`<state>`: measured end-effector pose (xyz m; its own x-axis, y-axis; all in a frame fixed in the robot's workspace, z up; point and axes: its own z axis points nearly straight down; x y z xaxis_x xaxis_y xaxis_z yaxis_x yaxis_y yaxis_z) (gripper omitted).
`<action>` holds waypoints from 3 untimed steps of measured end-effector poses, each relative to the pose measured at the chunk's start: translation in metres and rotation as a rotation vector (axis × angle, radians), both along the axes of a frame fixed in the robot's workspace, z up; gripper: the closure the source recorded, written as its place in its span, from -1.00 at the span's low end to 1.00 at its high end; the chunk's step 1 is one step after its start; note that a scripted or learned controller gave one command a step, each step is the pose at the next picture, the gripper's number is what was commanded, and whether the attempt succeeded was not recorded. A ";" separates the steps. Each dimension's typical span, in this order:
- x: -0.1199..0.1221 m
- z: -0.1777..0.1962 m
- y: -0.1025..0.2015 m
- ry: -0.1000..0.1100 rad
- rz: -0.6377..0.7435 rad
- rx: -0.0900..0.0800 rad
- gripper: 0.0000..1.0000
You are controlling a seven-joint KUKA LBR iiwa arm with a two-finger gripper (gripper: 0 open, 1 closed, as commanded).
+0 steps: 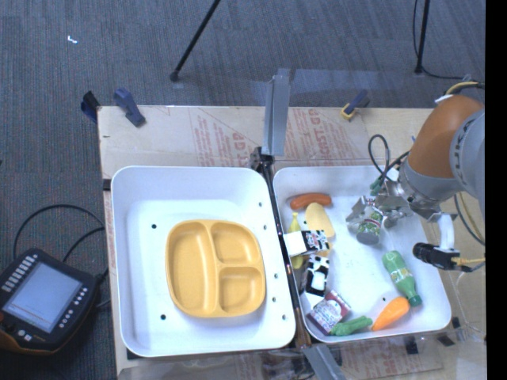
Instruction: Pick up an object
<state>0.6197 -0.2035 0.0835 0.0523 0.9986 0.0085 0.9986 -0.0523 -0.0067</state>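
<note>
end effector (379,212): low in the right white bin (432,315), over a small round green-labelled can (369,228); we cannot tell its state | can: near bin's upper right, apart from the green bottle (400,275) | we judge it light, rigid, slick; grip across its sides

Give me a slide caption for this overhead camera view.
KUKA arm's gripper low over the toy-filled right bin, beside a green bottle; yellow divided plate in the left bin.
</note>
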 end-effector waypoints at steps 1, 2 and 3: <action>-0.032 0.040 0.000 0.002 -0.275 -0.007 -1.00; -0.032 0.041 0.000 0.002 -0.275 -0.007 -1.00; -0.025 0.000 0.009 0.004 -0.313 -0.006 -1.00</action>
